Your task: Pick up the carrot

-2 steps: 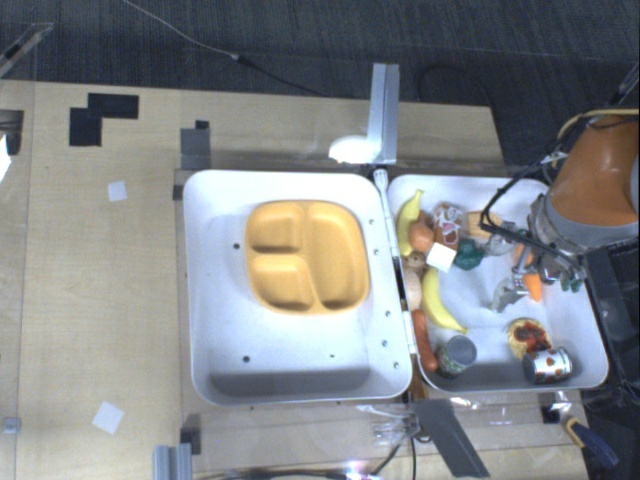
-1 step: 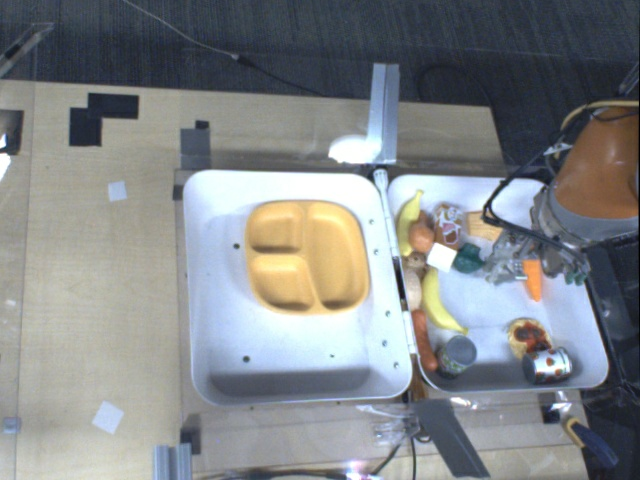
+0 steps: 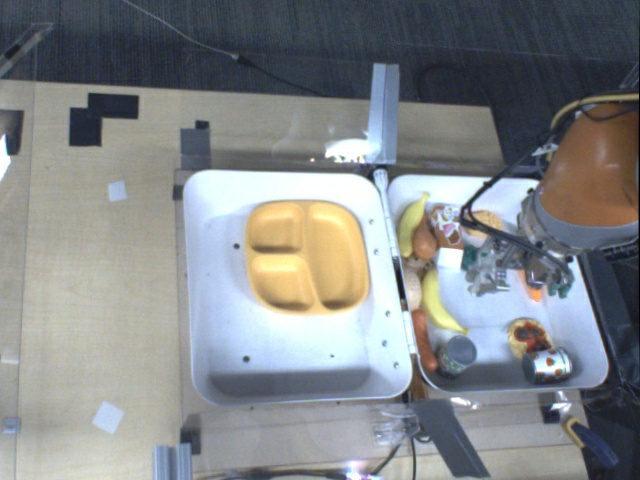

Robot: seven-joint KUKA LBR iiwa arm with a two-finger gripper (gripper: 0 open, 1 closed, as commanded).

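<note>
The carrot (image 3: 422,338) is a thin orange-red piece lying along the left wall of the right bin (image 3: 585,318), near its front corner. It sits just below a yellow banana (image 3: 438,304) and beside a small grey can (image 3: 458,353). My gripper (image 3: 489,274) hangs over the middle of the right bin, up and to the right of the carrot and apart from it. The arm's orange band (image 3: 595,173) rises behind it at the right.
The right bin also holds a second banana (image 3: 410,224), a brown round item (image 3: 427,243), a red and white packet (image 3: 447,224), a pastry (image 3: 525,334) and a shiny can (image 3: 548,365). A yellow divided plate (image 3: 305,255) lies in the left bin (image 3: 215,348).
</note>
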